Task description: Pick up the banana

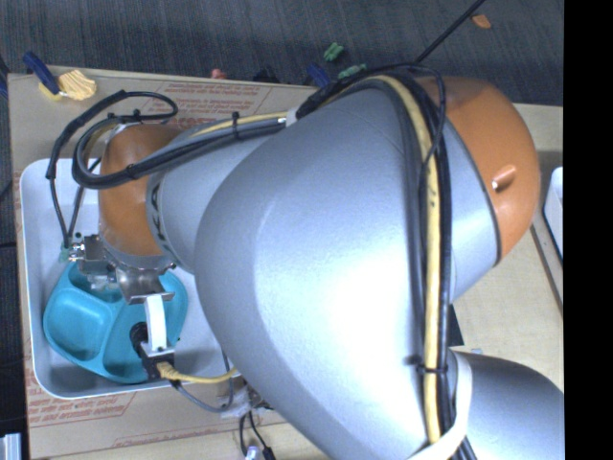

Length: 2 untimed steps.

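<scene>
Where the banana lies cannot be told: the one grey arm (326,257) with its orange band covers most of the desk (201,92) and of the two white bins. At the near end of the left bin (32,218) sits one blue bowl (81,329), and the gripper (129,284) hangs over the bowl's right side; whether it is open or closed is hidden by the wrist. The right bin (554,199) is cut down to a white sliver at the right, and one pale yellow thing (75,85) lies by the desk's far left corner.

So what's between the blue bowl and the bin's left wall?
Between blue bowl and wall, just a bare strip of white floor, in the camera view.
</scene>
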{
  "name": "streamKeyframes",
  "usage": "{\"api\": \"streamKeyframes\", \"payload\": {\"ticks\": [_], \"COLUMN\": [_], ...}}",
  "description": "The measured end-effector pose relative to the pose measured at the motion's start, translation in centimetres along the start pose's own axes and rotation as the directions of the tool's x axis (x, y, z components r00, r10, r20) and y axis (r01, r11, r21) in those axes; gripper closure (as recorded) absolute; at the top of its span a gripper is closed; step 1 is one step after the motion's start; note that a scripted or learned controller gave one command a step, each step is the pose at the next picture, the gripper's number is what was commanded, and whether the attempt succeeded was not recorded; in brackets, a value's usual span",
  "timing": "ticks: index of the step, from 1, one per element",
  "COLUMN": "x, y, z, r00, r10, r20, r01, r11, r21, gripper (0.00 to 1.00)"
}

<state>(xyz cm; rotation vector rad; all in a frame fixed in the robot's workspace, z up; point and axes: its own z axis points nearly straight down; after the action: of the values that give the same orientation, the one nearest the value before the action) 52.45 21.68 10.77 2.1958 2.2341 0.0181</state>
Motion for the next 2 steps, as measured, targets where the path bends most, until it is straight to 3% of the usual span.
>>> {"api": "streamKeyframes", "payload": {"ticks": [1, 2], "x": [0.0, 0.1], "y": [-3.0, -3.0], "z": [1.0, -0.1], "r00": [0.993, 0.992], "r10": [-0.119, -0.124], "r20": [-0.001, -0.002], "r01": [0.119, 0.124], "r11": [0.993, 0.992], "r21": [-0.023, -0.022], "gripper": [1.00, 1.00]}}
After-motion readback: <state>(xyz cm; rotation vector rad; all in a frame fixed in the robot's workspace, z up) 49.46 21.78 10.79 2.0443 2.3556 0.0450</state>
